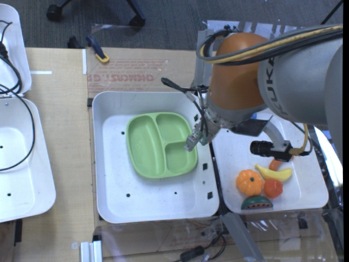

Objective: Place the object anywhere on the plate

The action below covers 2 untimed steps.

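Observation:
A green plate (158,146) with three compartments lies in the left white bin (109,162). My gripper (195,140) hangs at the plate's right rim, over the edge of the lower right compartment. I cannot make out anything between its tips. In the right bin (313,192) lie an orange toy pumpkin (249,182), a yellow banana (275,173), a red tomato (273,188), a watermelon slice (256,202) and a small orange piece (274,164) beside the banana.
The grey arm with its orange band (240,75) covers the upper part of the right bin. A black cylinder (263,148) juts from the wrist over that bin. Another white tray (22,162) with black cables stands at the far left.

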{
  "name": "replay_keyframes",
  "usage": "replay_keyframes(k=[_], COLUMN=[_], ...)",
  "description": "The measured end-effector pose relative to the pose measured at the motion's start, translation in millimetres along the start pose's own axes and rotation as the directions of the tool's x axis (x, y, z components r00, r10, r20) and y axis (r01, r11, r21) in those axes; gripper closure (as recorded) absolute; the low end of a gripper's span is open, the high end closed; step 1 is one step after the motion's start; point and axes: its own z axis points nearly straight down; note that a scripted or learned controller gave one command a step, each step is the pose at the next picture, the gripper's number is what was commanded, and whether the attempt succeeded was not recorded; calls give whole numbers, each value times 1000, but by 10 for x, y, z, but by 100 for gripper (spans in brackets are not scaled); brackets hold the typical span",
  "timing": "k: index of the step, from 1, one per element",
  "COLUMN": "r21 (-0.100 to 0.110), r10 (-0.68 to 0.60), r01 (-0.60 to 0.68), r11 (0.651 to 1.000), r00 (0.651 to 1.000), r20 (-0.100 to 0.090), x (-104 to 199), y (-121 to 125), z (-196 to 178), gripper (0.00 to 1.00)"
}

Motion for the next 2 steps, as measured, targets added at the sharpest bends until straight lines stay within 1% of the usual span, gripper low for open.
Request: replay_keyframes(k=[1, 2], r21=[4, -9], r10=[7, 600], r01=[-7, -600], r11=[1000, 800], r00=[1000, 800], r20=[-2, 0], x=[-28, -572], y=[-8, 225], z=[-54, 111], gripper=[100, 100])
